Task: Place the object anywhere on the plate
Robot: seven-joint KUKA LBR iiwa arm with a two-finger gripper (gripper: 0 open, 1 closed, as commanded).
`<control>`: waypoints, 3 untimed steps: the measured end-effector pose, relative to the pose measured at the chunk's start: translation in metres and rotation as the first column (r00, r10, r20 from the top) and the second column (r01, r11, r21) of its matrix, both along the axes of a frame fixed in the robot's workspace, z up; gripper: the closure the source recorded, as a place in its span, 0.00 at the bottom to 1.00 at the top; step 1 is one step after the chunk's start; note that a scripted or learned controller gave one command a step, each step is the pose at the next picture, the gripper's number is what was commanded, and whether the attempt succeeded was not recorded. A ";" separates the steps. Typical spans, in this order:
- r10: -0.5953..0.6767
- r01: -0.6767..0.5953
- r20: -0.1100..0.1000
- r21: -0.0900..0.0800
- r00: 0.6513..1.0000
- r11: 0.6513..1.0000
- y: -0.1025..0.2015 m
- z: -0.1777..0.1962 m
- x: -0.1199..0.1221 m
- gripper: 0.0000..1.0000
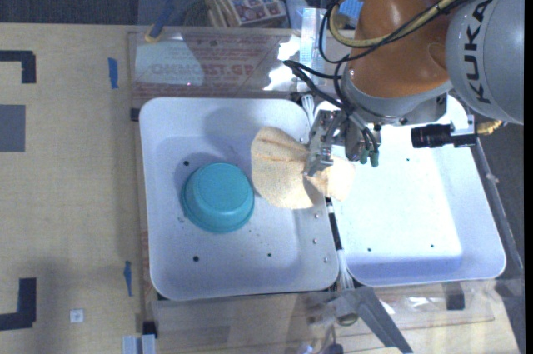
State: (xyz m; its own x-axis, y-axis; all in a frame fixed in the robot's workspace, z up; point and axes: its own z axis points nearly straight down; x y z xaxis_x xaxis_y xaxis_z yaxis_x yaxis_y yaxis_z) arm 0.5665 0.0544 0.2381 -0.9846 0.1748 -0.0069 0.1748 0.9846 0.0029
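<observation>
Tan cloth-like object lying right of teal bowl, at left bin's right wall. End effector clenched on the object's right edge.

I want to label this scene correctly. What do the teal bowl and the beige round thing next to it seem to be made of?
The teal bowl, lying upside down, looks like smooth moulded plastic: even colour, soft sheen. The beige round thing looks matte and grainy with a crease line, perhaps a foam or soft plastic toy flatbread; I cannot tell for certain. The left bin under them looks like glossy white plastic.
</observation>
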 end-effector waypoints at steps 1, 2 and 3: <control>0.173 -0.173 0.001 0.000 0.985 0.985 0.046 -0.008 0.004 1.00; 0.176 -0.176 -0.003 0.000 0.984 0.984 0.097 -0.011 -0.008 1.00; 0.176 -0.176 -0.003 0.000 0.984 0.984 0.097 -0.010 -0.008 0.00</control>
